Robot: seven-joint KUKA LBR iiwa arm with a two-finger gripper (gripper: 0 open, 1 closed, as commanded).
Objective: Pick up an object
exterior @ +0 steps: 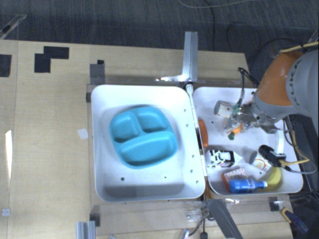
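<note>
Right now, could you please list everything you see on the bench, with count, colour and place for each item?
Bins: 2, white, side by side; left bin, right bin.
Divided plate: 1, light blue, middle of the left bin.
Bottle: 1, blue, lying near the front of the right bin.
Banana: 1, yellow, front right corner of the right bin, beside the bottle.
Carrot-like stick: 1, orange, along the right bin's left wall.
Black-and-white item: 1, centre-left of the right bin; too small to identify.
Arm: 1, grey with orange band, reaching from the right.
Tool: 1, metallic, over the back of the right bin.
</note>
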